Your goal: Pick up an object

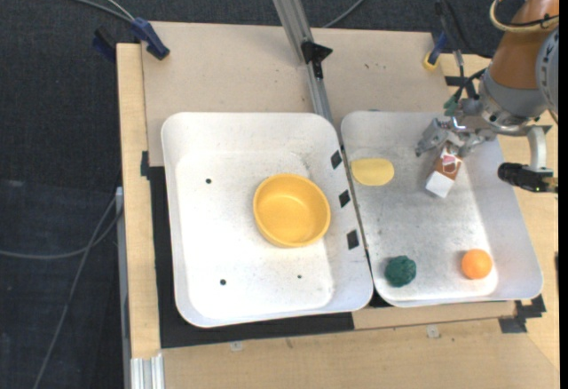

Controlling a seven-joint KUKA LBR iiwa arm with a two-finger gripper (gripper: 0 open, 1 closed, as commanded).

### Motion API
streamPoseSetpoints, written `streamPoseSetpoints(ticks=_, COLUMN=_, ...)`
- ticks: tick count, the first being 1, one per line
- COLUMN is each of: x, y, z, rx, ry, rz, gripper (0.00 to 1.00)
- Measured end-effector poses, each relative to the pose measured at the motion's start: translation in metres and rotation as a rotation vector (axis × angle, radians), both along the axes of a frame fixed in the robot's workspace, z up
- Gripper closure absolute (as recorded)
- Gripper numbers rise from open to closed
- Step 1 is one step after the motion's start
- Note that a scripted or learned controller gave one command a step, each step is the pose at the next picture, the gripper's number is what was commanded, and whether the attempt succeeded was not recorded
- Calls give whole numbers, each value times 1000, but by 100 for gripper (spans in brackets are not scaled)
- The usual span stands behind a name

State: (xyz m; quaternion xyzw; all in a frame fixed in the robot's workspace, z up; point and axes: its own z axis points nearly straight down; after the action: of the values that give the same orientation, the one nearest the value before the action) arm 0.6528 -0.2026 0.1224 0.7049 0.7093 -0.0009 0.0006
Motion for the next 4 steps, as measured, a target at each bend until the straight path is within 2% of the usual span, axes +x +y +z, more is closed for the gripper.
streamPoseSetpoints(ticks=1, x=9, y=-1, z=-8, rx=-9, ry=-17, rz=0, gripper=0)
streamPoseSetpoints(ticks=2, x=13, y=1, z=7, rx=-19, ry=-34, rz=9, gripper=100)
streamPoseSetpoints(ticks=3, x=11, y=-2, z=69, rx=-1, ry=-7, rz=1, gripper=100)
streamPoseSetpoints(ticks=4, x=10, y=0, z=135, rx=-2, ry=-11, rz=2, gripper=100)
